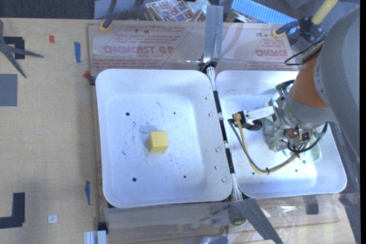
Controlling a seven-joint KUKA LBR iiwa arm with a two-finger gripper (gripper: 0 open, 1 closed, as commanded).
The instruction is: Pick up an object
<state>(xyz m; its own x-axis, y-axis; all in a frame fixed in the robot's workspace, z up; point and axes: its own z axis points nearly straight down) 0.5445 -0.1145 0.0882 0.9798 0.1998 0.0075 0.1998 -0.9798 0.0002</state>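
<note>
While the yellow block (158, 142) is sitting alone near the middle of the left bin (114, 94), you are looking at it from above and at a slant — it is resting flat on the white floor, with nothing touching it and a few dark specks and scuffs lying around it. Across the divider between the bins, the gripper (278, 137) is hanging low over the right bin (326, 180), well apart from the block; whether it is wide or narrow you cannot tell, since the wrist hardware is hiding that part. A yellow cable (251, 158) is looping from the wrist down across the right bin's floor. The arm (334, 71) is reaching in from the right — its orange band is showing just above the wrist.
</note>
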